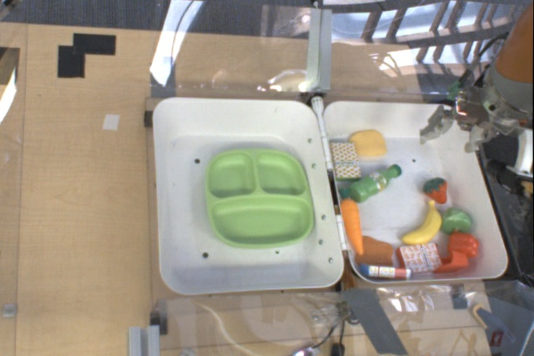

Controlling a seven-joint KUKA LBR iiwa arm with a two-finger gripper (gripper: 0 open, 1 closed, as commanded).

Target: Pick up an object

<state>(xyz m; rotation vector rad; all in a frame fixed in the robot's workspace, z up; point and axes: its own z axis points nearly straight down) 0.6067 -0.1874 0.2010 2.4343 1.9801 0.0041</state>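
Wooden bench (75, 204) under two white bins. Nearest in right bin (492, 263): small box (420, 257) with print too small to read, banana (425, 225), carrot (351, 226). Further back, green bottle (372, 183) and yellow piece (368, 143). Farthest, gripper (451, 127) at right bin's far corner, fingers apart, holding nothing, well apart from banana.

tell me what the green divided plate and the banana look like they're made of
Green divided plate: likely molded plastic, one even matte colour with soft rounded compartment ridges. Banana: probably toy plastic, smooth and uniformly yellow with a slight sheen; foam or rubber can't be ruled out.
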